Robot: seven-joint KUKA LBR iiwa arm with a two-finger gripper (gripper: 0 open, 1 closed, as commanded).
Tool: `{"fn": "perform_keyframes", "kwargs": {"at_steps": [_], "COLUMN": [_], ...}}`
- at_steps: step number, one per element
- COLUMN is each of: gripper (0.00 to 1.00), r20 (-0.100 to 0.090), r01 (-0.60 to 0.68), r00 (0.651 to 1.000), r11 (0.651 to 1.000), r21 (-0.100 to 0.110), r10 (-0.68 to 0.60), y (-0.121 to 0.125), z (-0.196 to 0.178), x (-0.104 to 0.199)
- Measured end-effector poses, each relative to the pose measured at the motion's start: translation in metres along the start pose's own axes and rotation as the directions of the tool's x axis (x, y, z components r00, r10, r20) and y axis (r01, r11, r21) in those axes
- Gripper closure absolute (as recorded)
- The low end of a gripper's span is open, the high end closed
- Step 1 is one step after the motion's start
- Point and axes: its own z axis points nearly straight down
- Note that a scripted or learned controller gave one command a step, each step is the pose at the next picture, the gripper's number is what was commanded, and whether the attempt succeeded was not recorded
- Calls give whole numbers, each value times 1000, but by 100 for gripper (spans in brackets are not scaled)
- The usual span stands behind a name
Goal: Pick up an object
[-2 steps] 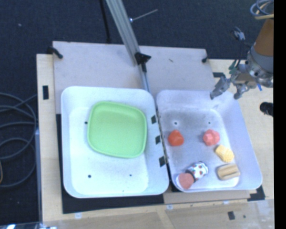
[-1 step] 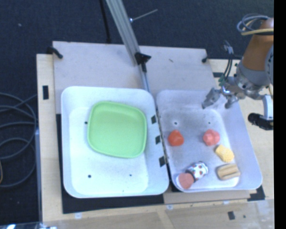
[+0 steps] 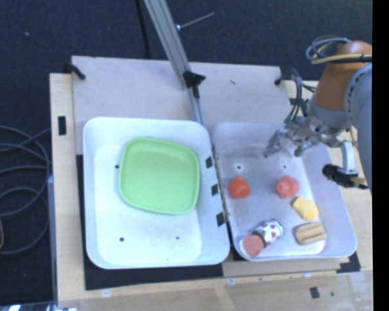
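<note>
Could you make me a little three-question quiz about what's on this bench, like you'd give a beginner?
1. True or false: the green plate lies in the same bin as the small food items.
2. Which item lies nearest the gripper?
A. the bread roll
B. the pink ball
C. the can
3. Fill in: the yellow corn piece lies between the pink ball and the ____.

Key
1. False. The plate sits in the left bin; the food items are in the right bin.
2. B. The pink ball lies just below the gripper in the camera view.
3. Bread roll.
</note>
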Motion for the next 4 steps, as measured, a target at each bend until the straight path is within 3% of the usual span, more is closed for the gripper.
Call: {"fn": "perform_keyframes", "kwargs": {"at_steps": [1, 2, 4], "gripper": [100, 100, 100], "r20": [2, 1, 1], "r01": [0, 0, 0], "r00": [1000, 1000, 1000], "r11": [1000, 1000, 1000], "r21": [-6, -10, -8], "r10": [0, 0, 0], "y": [1, 9, 12], "z": [-14, -75, -160], "x": [-1, -4, -6]}}
